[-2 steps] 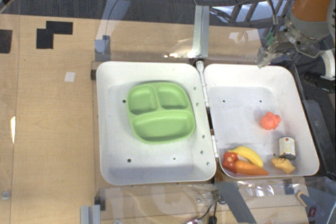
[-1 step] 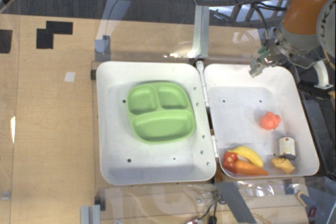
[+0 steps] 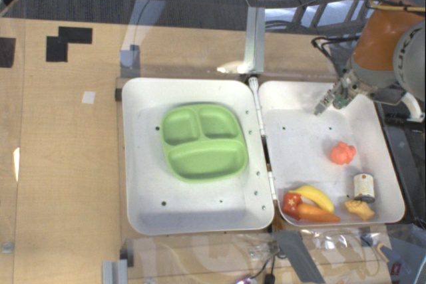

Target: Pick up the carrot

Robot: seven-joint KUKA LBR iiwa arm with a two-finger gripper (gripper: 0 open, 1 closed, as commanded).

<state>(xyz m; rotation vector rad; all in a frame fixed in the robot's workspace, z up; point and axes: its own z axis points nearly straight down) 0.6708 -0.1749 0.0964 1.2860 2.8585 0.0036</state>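
The carrot [image 3: 318, 213] lies wedged against the banana [image 3: 315, 197] at the right bin's [image 3: 299, 143] six o'clock; the hand [image 3: 331, 102], at twelve o'clock, holds nothing, its spread unclear.

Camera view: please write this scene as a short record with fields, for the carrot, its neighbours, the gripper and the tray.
carrot: lies flat at the near edge of the right bin
touching it: banana behind, red pepper at its left end
other items in the right bin: pink toy, small can, yellow piece
gripper: over the far part of the right bin, apart from the carrot, holding nothing visible
left bin: holds a green divided tray
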